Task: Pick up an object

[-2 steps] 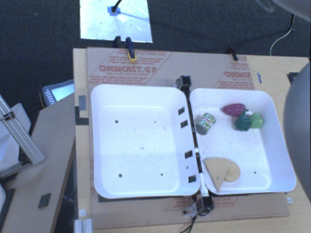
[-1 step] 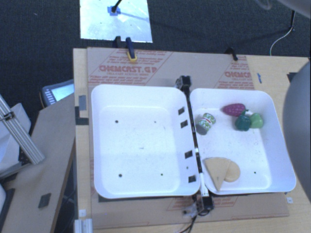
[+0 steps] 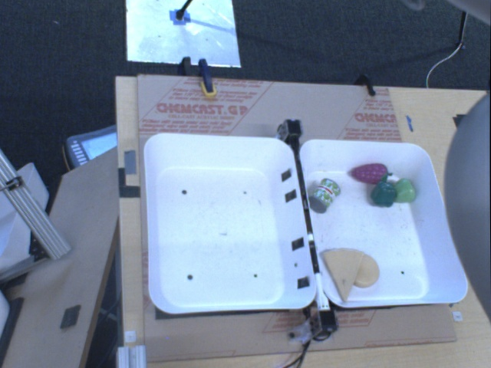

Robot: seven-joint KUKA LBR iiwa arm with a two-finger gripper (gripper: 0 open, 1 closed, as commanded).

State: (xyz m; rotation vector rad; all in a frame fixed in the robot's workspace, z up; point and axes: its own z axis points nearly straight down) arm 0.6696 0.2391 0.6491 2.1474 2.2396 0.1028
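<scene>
The grey arm [image 3: 469, 182] blurs along the right edge, and its gripper's state cannot be told. Beside it, the right bin [image 3: 430, 278] holds a magenta piece [image 3: 369, 173], green toys [image 3: 393, 192], a small can [image 3: 325, 193] and a tan wedge [image 3: 349, 271].

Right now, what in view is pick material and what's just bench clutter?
Pick candidates, all in the right bin:
small can
magenta piece
dark green piece
light green piece
tan wedge
tan disc

Just lying about:
left bin
cardboard sheet
yellow clamp
</scene>
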